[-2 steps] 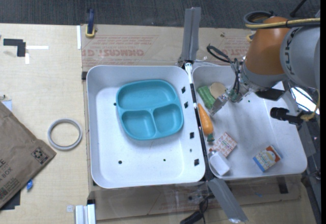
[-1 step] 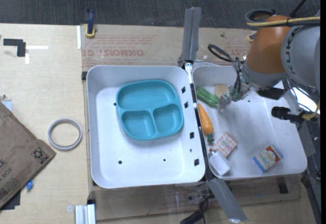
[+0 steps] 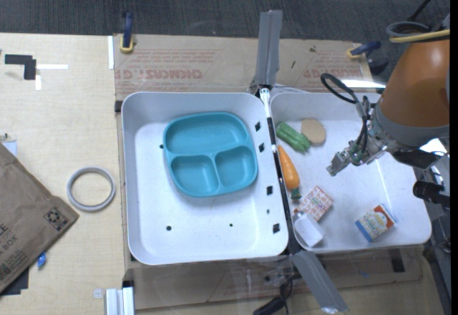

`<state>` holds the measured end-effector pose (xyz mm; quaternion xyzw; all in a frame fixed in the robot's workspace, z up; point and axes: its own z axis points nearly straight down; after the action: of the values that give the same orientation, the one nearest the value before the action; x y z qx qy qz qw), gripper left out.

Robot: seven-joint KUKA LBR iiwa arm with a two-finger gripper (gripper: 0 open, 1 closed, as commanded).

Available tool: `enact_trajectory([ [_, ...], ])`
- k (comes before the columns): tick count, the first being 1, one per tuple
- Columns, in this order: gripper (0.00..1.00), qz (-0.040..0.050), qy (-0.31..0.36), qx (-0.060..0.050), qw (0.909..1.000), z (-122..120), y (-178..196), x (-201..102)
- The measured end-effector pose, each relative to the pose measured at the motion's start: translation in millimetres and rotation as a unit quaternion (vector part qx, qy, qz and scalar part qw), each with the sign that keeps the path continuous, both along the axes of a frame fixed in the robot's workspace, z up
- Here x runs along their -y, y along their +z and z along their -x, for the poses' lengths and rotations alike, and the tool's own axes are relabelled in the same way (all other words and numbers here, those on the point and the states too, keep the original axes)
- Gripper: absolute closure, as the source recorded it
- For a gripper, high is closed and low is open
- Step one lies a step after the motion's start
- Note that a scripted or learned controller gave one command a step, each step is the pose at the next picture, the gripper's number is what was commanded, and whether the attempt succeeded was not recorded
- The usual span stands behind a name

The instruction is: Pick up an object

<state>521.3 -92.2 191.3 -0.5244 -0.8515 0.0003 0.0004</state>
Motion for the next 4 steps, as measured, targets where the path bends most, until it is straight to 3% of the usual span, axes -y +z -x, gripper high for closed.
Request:
enact_trajectory([
  [1, 1.00, -0.0003, 0.108, 0.000, 0.9942, 37.7, -48.7, 15.0],
  [2, 1.00, 0.0003, 0.015, 0.000, 0.9999, -1.6, 31.9, 9.7],
  [3, 1.00, -0.0003, 0.041, -0.001, 0.9992, 44.1, -44.1, 15.5],
  [4, 1.00, 0.0001, -0.017, 0.000, 0.9999, -22.6, 0.1, -52.0],
])
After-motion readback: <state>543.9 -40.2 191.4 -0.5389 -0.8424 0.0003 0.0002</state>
